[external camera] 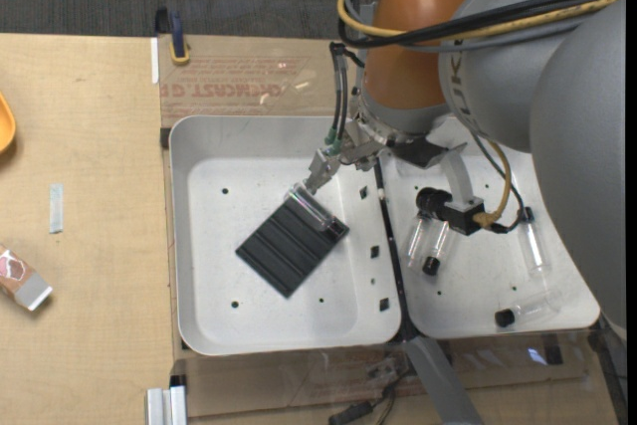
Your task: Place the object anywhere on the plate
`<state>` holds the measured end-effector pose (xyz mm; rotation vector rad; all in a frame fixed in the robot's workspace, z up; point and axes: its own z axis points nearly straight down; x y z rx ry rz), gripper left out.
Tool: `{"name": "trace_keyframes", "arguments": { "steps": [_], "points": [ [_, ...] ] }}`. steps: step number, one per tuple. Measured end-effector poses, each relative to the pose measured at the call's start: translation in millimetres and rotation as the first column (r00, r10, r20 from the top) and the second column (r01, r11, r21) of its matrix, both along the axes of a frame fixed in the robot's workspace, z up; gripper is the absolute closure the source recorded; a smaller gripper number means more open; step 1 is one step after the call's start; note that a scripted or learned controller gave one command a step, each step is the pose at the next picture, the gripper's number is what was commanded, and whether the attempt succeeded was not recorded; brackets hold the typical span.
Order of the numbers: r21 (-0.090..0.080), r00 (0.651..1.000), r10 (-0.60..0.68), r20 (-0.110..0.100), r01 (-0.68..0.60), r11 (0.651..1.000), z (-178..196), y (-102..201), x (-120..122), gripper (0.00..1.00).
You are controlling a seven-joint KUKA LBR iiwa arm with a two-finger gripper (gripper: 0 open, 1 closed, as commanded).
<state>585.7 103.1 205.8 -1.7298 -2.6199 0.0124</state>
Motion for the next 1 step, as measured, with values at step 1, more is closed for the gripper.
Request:
{"name": "trace_keyframes", "arguments": {
  "steps": [1],
  "points": [
    [-0.002,1.0,0.0,-0.001,0.0,1.0,8.2,-1.4,0.5,1.0]
  ]
}}
